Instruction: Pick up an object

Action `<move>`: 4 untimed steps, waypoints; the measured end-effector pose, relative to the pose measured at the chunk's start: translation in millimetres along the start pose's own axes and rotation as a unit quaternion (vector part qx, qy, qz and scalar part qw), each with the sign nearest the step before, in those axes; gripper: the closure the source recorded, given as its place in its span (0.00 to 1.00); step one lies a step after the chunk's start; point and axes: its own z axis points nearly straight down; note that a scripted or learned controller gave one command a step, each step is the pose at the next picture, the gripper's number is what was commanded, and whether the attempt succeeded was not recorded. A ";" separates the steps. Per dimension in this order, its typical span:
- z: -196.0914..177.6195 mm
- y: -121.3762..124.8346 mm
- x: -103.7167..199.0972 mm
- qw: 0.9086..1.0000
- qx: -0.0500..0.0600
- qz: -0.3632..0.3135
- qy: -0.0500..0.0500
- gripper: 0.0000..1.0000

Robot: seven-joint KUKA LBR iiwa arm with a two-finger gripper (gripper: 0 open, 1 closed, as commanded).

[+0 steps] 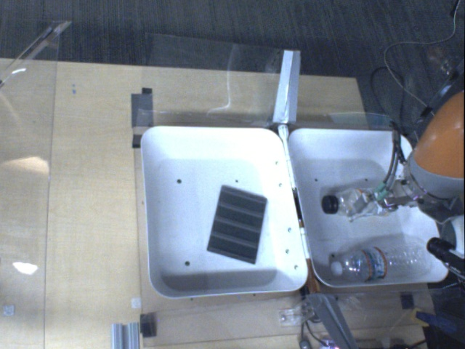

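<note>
A small clear plastic bottle (347,203) with a black cap lies on its side in the right bin (327,145), cap pointing left. My gripper (385,196) is low in that bin at the bottle's right end, touching or nearly touching it. Above it rises the grey wrist with its orange band (440,147). A larger clear bottle (378,262) with a blue label and a white cap lies along the right bin's near wall. A black ribbed rectangular pad (237,224) lies flat and slightly turned in the middle of the left bin (156,195).
A metal bar (287,86) stands at the back between the two bins. Black brackets (142,111) sit by the left bin's far corner. Cables (407,71) trail at the upper right, and the wooden bench (73,195) stretches to the left.
</note>
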 end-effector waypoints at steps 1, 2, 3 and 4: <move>68.3 39.3 9.1 0.995 0.001 0.095 0.001 0.00; 22.5 28.9 51.4 0.999 0.000 -0.045 0.001 0.00; 73.3 87.7 39.5 0.997 -0.004 -0.081 -0.001 0.00; 74.4 91.2 -16.3 0.980 0.002 -0.201 0.002 0.00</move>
